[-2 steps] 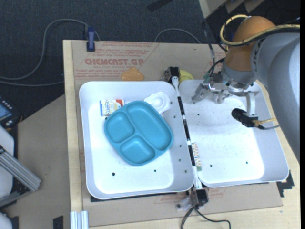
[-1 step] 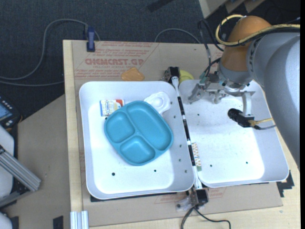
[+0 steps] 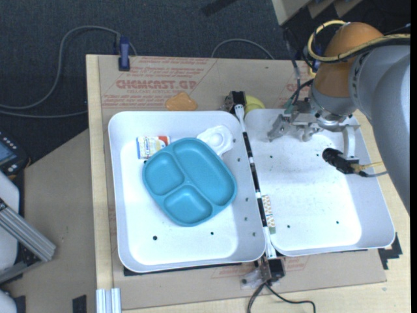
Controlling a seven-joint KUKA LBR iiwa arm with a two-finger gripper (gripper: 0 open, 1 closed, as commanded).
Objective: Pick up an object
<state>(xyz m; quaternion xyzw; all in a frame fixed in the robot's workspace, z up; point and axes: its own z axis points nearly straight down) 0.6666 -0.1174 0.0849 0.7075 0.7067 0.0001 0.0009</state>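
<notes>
A blue divided plate (image 3: 188, 180) lies in the left bin (image 3: 130, 227). Behind it sit a small white cup (image 3: 216, 139) and a small printed packet (image 3: 151, 145), each touching the plate's far rim. My gripper (image 3: 290, 133) hangs over the far left corner of the right bin (image 3: 313, 220). It is open, and nothing is between its fingers (image 3: 274, 132). The grey arm with its orange band (image 3: 342, 51) reaches in from the upper right.
On the bench behind the bins lie an orange lump (image 3: 181, 101), a yellow object (image 3: 253, 104) and a black piece (image 3: 234, 100). A black part with a cable (image 3: 335, 158) hangs off the arm over the right bin. A blue plug (image 3: 124, 52) rests at the bench's far left edge.
</notes>
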